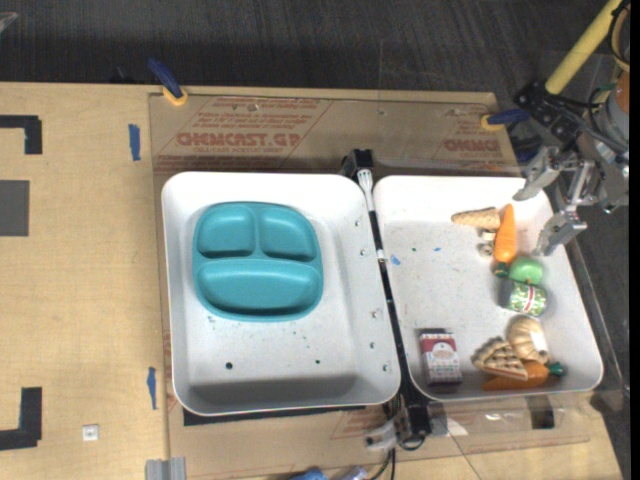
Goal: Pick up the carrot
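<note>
Currently, carrot (pixel 506 235) lying in right bin (pixel 440 218), gripper (pixel 556 206) positioned alongside, jaws spread, "CHEMCAST" read on cardboard (pixel 240 128).

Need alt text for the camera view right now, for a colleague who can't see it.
The gripper hovers at the right bin's far right edge, beside the orange carrot, among other toy foods. The left bin bears a teal divided plate.

Dark carpet floor (pixel 300 28) behind cardboard-topped bench (pixel 70 298)
</note>
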### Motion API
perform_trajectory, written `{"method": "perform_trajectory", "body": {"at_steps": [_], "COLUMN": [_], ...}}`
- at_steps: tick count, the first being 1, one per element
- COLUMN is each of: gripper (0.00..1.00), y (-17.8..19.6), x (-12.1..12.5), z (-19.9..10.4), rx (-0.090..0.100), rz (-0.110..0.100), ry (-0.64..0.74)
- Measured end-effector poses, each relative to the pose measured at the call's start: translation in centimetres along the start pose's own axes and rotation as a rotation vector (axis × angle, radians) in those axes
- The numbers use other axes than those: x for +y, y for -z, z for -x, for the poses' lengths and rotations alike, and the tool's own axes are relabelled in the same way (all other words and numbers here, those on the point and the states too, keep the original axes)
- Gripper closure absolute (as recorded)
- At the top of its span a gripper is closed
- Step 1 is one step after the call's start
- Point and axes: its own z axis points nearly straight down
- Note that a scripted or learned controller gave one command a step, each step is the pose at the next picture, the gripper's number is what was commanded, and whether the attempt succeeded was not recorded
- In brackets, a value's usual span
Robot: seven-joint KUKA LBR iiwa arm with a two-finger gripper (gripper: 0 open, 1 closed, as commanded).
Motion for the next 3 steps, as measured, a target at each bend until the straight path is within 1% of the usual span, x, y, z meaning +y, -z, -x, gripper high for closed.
{"method": "perform_trajectory", "body": {"at_steps": [1,2,3], "gripper": [0.00,0.00,0.00], "y": [-11.8,-19.1,-19.4], "x": [-0.7,-0.7,-4.0], "z": [4.0,6.9,4.3], "rx": [0.008,-0.006,-0.003], "rz": [0.005,0.000,0.023], "ry": [0.182,0.273,0.419]}}
